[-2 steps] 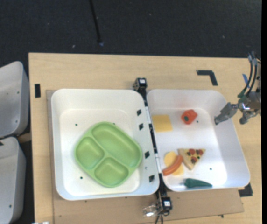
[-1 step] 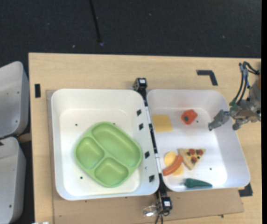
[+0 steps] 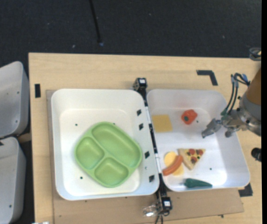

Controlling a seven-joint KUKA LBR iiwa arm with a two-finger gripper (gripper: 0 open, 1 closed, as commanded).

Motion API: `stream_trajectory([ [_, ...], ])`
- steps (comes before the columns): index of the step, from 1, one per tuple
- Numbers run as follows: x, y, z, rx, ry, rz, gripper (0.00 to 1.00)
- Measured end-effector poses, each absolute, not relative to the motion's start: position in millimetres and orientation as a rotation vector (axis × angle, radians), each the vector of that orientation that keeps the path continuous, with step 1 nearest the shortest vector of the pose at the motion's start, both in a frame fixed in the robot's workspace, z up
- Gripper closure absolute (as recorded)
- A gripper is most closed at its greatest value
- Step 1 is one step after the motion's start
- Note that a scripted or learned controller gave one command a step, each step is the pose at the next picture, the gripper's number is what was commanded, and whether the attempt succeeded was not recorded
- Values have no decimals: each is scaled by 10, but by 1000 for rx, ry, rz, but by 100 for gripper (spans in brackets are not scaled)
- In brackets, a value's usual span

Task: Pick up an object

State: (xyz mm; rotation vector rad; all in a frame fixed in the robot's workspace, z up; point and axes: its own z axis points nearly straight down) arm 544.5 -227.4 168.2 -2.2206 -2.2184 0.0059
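Wooden bench (image 3: 101, 71) on dark floor bears 2 white bins; hand (image 3: 220, 130) spread apart.

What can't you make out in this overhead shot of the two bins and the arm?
- Arm: cut off by the camera view's right side; most of it is out of frame.
- Pincer: blurred and small, so its grip state is unreadable.
- Green item at the right bin's near rim: too small to identify.
- Hot dog: partly overlaps a yellow piece.

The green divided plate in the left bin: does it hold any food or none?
None. The green divided plate shows bare compartments; the toy foods lie in the right bin.
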Motion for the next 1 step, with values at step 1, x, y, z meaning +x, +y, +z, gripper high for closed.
stream_trajectory([
  [1,5466,-2267,1258,-2225,-2218,4,0],
])
